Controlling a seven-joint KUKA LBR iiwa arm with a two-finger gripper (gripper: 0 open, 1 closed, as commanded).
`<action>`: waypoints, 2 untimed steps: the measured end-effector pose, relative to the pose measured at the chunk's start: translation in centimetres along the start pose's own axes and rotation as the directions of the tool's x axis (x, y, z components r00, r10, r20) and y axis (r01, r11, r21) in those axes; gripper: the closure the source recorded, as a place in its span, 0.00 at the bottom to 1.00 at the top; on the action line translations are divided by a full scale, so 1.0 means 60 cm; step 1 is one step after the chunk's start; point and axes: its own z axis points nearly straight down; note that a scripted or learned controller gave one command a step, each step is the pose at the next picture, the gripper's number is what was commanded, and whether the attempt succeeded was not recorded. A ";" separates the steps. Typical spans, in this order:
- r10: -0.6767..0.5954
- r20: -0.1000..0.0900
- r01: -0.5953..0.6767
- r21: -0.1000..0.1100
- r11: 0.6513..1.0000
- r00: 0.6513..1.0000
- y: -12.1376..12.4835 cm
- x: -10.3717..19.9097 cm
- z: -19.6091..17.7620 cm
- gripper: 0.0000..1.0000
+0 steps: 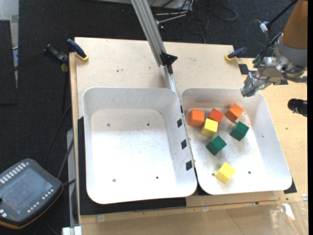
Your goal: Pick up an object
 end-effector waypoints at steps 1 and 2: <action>0.000 0.000 0.000 -0.002 1.000 1.000 0.010 0.081 -0.002 1.00; 0.000 0.000 0.000 0.000 1.000 1.000 0.027 0.166 0.030 1.00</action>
